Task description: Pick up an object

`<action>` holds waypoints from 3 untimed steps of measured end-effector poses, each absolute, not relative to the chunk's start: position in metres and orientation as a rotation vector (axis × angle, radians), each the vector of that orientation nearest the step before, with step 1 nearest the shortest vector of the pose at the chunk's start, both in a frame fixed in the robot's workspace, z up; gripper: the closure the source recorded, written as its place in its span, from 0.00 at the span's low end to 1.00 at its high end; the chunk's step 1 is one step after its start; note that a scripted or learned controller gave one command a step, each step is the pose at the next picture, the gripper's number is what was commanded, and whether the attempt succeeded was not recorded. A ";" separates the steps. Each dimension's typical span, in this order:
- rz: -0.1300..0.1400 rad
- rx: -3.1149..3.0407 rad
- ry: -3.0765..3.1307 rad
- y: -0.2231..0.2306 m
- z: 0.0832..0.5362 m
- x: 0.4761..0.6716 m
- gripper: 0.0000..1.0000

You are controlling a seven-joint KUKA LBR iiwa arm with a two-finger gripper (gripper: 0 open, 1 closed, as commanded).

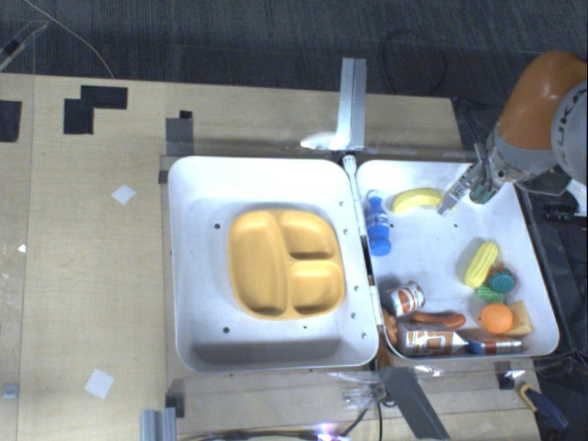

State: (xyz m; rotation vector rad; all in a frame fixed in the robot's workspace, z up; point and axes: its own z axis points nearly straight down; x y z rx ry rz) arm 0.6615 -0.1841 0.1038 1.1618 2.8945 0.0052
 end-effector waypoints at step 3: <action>0.007 1.404 2.803 -0.105 0.182 0.587 1.00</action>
